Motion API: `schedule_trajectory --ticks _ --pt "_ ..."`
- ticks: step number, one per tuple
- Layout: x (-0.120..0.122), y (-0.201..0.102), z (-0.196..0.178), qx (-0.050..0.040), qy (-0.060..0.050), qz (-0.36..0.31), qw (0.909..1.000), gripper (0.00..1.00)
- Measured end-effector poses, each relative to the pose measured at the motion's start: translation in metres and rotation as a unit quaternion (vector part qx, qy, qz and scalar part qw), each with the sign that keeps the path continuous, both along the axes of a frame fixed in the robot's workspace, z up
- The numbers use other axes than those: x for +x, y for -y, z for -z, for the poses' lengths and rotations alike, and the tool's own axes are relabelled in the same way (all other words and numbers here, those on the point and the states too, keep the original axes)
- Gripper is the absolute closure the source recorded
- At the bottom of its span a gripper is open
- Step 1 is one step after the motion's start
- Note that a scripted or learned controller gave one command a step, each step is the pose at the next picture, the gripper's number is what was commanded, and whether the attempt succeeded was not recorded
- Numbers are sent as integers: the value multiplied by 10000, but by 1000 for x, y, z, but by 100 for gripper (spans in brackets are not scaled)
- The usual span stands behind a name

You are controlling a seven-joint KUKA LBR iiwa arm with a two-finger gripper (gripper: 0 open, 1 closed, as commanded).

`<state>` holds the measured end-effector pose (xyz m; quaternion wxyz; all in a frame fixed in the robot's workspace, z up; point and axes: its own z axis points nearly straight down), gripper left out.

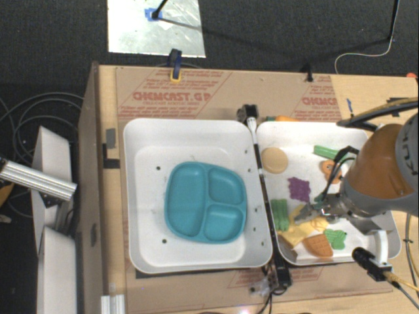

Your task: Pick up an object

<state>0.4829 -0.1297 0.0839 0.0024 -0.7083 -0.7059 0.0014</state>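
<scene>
Cardboard-topped bench (196,90) printed with red lettering, on dark carpet; silver sheet (156,18) on floor beyond, cables at left. Two white bins side by side. Left bin (141,175) holds teal divided plate (205,202). Right bin (366,136) crowded — tan disc (275,159), purple piece (299,189), green block (279,213), yellow wedge (302,229), orange ridged piece (319,244), green leafy toy (336,238). Arm's orange band (386,162) overhangs right bin. Gripper (313,210) low among toys, just above yellow wedge — grip state cannot be made out.
</scene>
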Motion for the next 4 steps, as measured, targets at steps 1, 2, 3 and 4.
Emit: schedule_trajectory --ticks 1,2,3,4 --pt "100 14 -2 -23 82 -52 10000 0" --pt "89 -11 -1 -12 43 -47 10000 0" --pt "79 -16 -2 -14 46 -26 10000 0" --pt "69 -29 -2 -14 46 -37 10000 0"
